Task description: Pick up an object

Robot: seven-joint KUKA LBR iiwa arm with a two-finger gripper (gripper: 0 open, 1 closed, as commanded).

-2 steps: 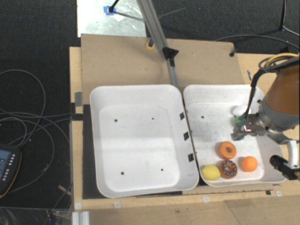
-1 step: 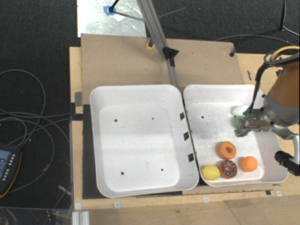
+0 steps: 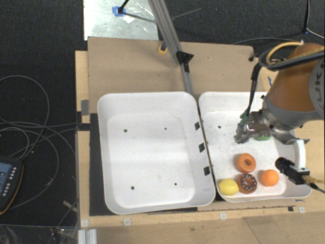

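Two shallow white bins sit side by side on the bench [image 3: 127,65]. The left bin [image 3: 109,151] has only small dark dots on its floor. The right bin [image 3: 218,111] holds the objects, all toward its near right part. An orange ring-shaped donut [image 3: 246,162] lies about mid-bin, nearer the right side. Just near of it sits a dark brown donut [image 3: 248,183] with speckled topping. A yellow lemon-like piece [image 3: 228,187] lies touching or just beside the brown donut on its left, close to the near wall. An orange ball [image 3: 269,177] lies just right of the brown donut, slightly apart. A green thing [image 3: 262,136] peeks out from under the arm at the far right, mostly hidden, cannot tell what it is. The arm [image 3: 294,85], orange and grey, reaches in from the right over the right bin. The hand [image 3: 245,132] hangs low over the bin floor, just far of the orange donut, apart from it. Metal finger parts are visible but blurred, so cannot tell if the hand is wide or narrow, and nothing is seen between them. A black fitting [image 3: 288,169] on a white bracket sits at the right bin's right wall beside the orange ball. Black clips mark the seam between bins. A grey pole [image 3: 167,29] slants across the far bench.
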